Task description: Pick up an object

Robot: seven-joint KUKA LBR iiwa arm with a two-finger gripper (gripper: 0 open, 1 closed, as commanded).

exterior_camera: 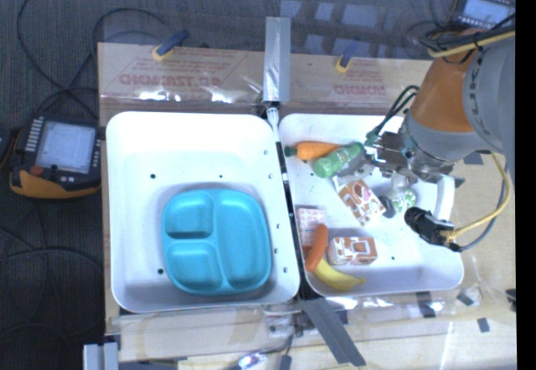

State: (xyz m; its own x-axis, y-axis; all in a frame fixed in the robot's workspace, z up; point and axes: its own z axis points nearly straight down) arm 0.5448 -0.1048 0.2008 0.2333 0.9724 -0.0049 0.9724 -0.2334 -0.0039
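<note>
R bin (435, 276) holds 2 carrots (316, 150), 1 green bottle (339, 161), 1 banana (333, 277), 3 small packets (361, 199); L bin (134, 151) has 1 blue tray (217, 242); gripper (400, 192) over R bin, claw state can't tell.

Camera position: fixed above the counter (209, 75), looking down at a slant.
Distance: far enough to frame both white bins (126, 192) whole.
Arm (461, 100): enters from the frame's right.

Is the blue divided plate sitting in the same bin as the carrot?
No, the blue divided plate lies in the left bin, while the carrot lies in the right bin.
</note>
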